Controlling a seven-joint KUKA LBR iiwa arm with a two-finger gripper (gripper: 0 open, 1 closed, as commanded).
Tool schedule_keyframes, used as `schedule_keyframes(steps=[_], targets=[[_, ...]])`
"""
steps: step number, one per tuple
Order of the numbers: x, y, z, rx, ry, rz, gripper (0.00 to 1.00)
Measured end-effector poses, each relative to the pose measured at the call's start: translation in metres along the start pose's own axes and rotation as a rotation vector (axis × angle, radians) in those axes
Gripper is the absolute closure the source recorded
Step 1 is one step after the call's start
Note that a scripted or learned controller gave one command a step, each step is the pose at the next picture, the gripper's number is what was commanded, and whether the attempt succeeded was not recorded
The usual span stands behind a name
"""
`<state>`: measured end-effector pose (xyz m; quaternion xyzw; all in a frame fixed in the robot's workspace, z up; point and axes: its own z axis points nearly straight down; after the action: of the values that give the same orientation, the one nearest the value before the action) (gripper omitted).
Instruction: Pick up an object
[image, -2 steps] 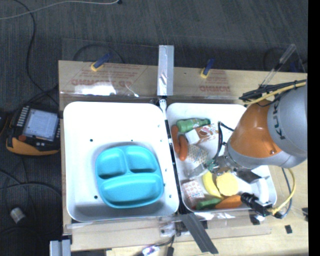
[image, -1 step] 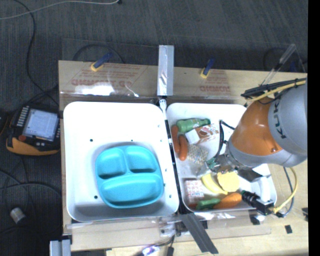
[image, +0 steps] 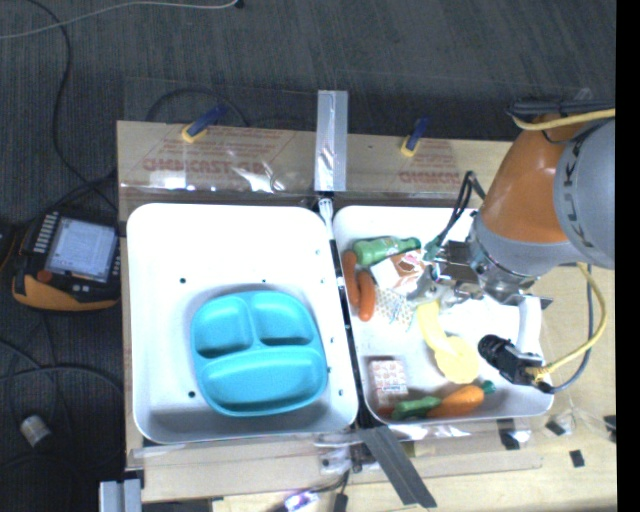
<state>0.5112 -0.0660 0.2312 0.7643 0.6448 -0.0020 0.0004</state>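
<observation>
Arm (image: 545, 205) over right bin (image: 530, 405); gripper (image: 432, 280) state unclear; hotdog (image: 360, 285), green bottle (image: 385, 248) adjacent.

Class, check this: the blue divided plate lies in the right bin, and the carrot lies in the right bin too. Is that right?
Not quite. The camera view shows the blue divided plate in the left bin; the carrot does lie in the right bin.

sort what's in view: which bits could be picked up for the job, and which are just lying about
For the job: gripper, green bottle, hot dog, carrot, yellow piece, right bin.

Lying about: blue tray, handheld screen.
</observation>
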Motion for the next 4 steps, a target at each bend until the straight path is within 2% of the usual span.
schedule_keyframes(steps=[1,2,3,4], targets=[[0.0,0.0,0.0,0.0,0.0,0.0,0.0],[0.051,-0.038,0.049,0.004,0.003,-0.146,0.0],[0.051,-0.037,0.041,0.007,0.003,-0.146,1.0],[0.127,-0.039,-0.027,0.0,0.001,-0.238,1.0]])
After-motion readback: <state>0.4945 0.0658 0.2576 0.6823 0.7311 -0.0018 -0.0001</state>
